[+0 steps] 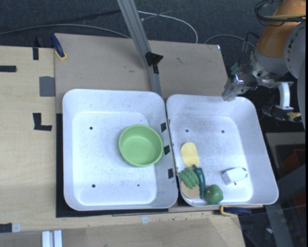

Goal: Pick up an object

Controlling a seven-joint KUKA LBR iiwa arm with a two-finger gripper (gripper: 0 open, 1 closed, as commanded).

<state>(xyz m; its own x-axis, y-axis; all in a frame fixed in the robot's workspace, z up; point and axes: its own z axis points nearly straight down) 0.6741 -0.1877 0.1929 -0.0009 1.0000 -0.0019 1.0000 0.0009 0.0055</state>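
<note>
My gripper (230, 93) hangs over the far right rim of the right bin (256, 138), with nothing seen between its fingers. In that bin's near part lie a yellow oval piece (189, 152), a green leafy toy (193, 177), a green round toy (214, 194) and a small white object (234, 175). A green bowl (140, 145) sits upright in the left bin (82, 138), near its right side. All objects lie well below and to the left of the gripper in the view.
A grey slanted pole (138, 35) crosses the bench behind the bins and ends at the seam between them. Cables run over the dark floor at the back. The arm's orange band (279, 32) stands at the far right.
</note>
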